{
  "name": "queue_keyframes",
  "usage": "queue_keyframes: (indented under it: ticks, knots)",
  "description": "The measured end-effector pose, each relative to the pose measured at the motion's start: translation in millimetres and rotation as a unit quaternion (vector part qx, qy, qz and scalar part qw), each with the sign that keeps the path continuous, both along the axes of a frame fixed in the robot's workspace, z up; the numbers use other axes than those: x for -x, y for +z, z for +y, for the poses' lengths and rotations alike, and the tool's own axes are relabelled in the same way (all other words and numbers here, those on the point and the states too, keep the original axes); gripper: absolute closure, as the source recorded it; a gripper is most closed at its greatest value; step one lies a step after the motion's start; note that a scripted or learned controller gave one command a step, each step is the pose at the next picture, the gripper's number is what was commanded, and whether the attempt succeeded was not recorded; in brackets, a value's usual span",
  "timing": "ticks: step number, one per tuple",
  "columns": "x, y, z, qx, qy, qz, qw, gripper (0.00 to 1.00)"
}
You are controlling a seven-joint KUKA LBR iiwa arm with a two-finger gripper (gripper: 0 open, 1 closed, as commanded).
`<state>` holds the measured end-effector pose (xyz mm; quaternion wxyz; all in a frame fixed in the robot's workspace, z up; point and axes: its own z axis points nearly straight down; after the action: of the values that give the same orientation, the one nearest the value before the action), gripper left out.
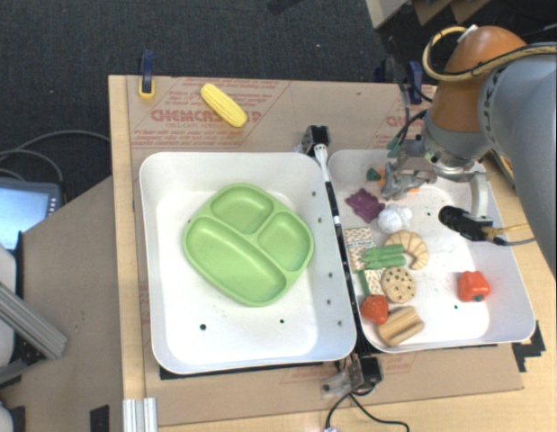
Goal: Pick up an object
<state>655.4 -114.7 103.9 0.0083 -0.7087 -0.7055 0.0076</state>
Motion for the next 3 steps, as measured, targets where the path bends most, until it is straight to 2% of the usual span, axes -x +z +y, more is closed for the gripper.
queue_keyframes:
  ticks: [1,2,3]
  knots:
    - [-0.3,-0.2,0.3,0.0000,0.000,0.000,1.0000,0.00]
    - [28.0,-19.3,10.4,0.0001,0.001,-0.011,0.9999,0.00]
    - [25.2,-6.3,9.9,0.0011,0.001,-0.015,0.9999,1.00]
